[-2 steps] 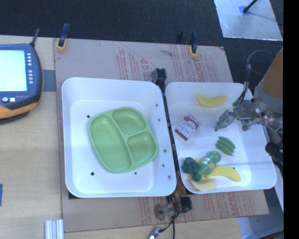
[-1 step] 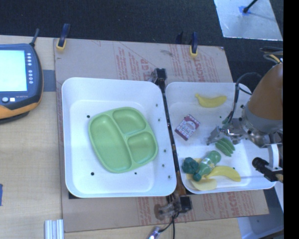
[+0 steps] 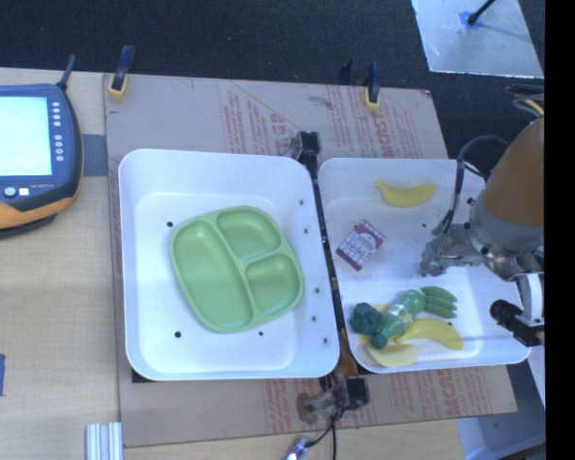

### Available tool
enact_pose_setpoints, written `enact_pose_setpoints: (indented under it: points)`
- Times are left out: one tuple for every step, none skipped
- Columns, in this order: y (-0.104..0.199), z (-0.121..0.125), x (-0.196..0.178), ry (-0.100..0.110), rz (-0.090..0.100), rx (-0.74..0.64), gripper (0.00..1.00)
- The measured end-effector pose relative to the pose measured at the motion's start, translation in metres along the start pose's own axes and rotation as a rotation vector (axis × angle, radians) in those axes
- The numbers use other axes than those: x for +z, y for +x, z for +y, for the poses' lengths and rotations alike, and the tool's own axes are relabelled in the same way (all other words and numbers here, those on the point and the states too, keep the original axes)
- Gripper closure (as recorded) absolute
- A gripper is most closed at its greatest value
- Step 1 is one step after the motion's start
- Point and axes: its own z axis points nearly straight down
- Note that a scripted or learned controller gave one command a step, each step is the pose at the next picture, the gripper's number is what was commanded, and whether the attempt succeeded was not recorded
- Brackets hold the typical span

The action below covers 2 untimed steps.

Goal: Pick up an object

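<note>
Nearest my camera, the bench [image 3: 48, 353] runs along the bottom edge, tan wood under a cardboard sheet [image 3: 268, 113]. On it I see the left bin [image 3: 144, 180], holding a green divided plate [image 3: 237, 268] tilted a little off square. Beside it, touching along the centre seam, is the right bin [image 3: 350, 185]. My arm [image 3: 517, 190] comes in from 3 o'clock, orange band up high, wrist bent down over the right bin's 3 o'clock side. Its gripper [image 3: 443, 255] hangs low over the bin floor; I cannot tell from this view whether anything sits in it. At 9 o'clock on the bench lies the teach pendant [image 3: 24, 151]. Within the right bin, a heap of toy vegetables [image 3: 407, 322] sits at 6 o'clock, a yellow banana [image 3: 406, 194] at 12, and a small red-and-white packet [image 3: 359, 245] near 9, apart from the rest.
</note>
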Motion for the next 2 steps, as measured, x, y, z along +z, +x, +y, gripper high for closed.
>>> enact_pose_setpoints:
  points:
    - [0.0962, 0.0428, -0.0909, -0.004, 0.002, 0.003, 1.0]
    - [0.0957, 0.0425, -0.0906, -0.004, 0.002, 0.004, 0.0]
